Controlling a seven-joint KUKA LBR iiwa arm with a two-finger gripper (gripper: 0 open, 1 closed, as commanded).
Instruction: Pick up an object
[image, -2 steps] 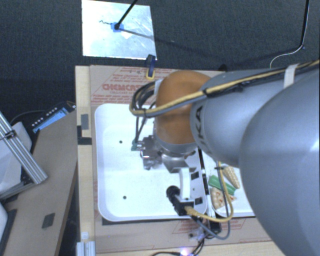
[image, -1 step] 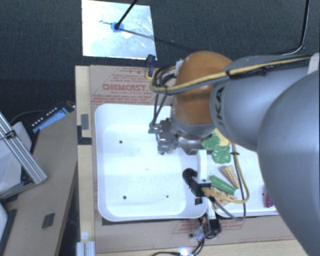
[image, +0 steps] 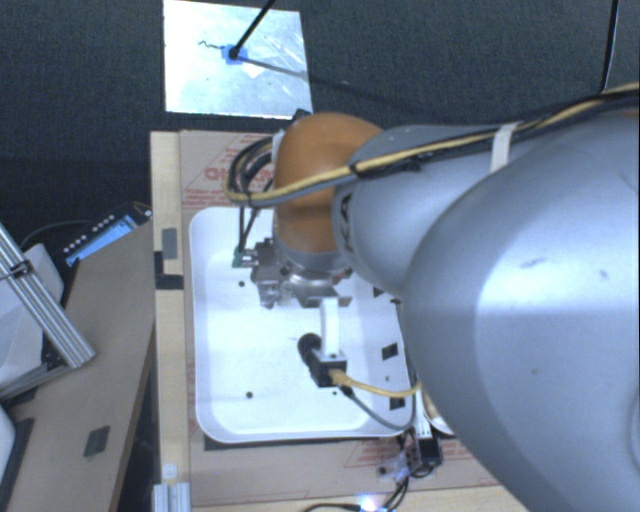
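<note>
Object (image: 390, 352): a small dark flat piece, too small for me to name, lying on the floor of the white bin (image: 215, 300) towards its right side, just beside the edge of the grey arm (image: 520, 290). Two more dark bits like it sit along that same edge, one higher (image: 378, 292) and one lower (image: 397, 402), and two tiny dark specks (image: 249, 394) dot the left half of the floor. From my remote seat the arm fills the right of the view, its orange band (image: 315, 180) over the far part of the bin. Below the band the gripper (image: 298, 285) points down over the bin's middle, apart from the dark piece. I see it from above, so I cannot tell whether it is spread or closed, and nothing shows held in it. The bin rests on a brown cardboard sheet (image: 215, 165) with red print.
</note>
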